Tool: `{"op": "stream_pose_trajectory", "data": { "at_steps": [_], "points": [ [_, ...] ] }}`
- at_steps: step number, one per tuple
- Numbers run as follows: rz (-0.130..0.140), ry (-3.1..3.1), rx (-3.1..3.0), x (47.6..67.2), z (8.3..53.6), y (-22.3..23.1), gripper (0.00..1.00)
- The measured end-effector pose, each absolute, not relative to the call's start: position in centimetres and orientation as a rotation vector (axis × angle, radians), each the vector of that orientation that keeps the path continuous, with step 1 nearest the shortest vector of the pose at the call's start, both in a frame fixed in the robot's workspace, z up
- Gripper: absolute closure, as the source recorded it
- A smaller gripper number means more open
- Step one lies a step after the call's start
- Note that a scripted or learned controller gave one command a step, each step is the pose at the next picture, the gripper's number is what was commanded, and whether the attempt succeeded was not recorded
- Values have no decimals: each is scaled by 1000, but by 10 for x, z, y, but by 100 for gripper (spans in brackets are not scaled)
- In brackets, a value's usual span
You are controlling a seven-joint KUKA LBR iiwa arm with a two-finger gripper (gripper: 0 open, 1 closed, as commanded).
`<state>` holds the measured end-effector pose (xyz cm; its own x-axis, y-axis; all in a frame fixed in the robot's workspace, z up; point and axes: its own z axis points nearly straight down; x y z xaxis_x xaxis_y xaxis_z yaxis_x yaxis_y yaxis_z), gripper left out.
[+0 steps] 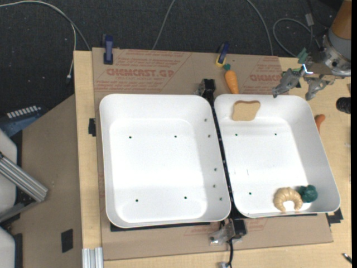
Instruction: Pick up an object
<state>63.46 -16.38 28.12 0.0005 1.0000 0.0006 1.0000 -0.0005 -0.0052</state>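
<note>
The pincer (298, 82) hangs at the upper right of the frame, just past the right bin's (321, 149) far corner, fingers spread and nothing between them. That looks like a parked position, clear of the bin before a descent. Candidates lie in the right bin: a slice of bread (245, 110) against the top wall, a croissant (288, 199) and a green toy (307, 193) touching in the lower right corner. A carrot (231, 81) rests outside on the tabletop (167, 71), top centre. The corner pair, I'd judge, makes for an awkward grab.
</note>
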Motion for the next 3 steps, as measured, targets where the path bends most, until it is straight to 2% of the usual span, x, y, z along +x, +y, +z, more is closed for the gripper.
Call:
{"op": "stream_pose_trajectory", "data": {
  "at_steps": [1, 2, 3],
  "points": [
    [-1, -2222, -2222, 636, 285, -164, 0],
    [4, -2219, -2218, 642, 226, -166, 0],
    [3, -2220, -2218, 635, 177, -159, 0]
  ]
}}
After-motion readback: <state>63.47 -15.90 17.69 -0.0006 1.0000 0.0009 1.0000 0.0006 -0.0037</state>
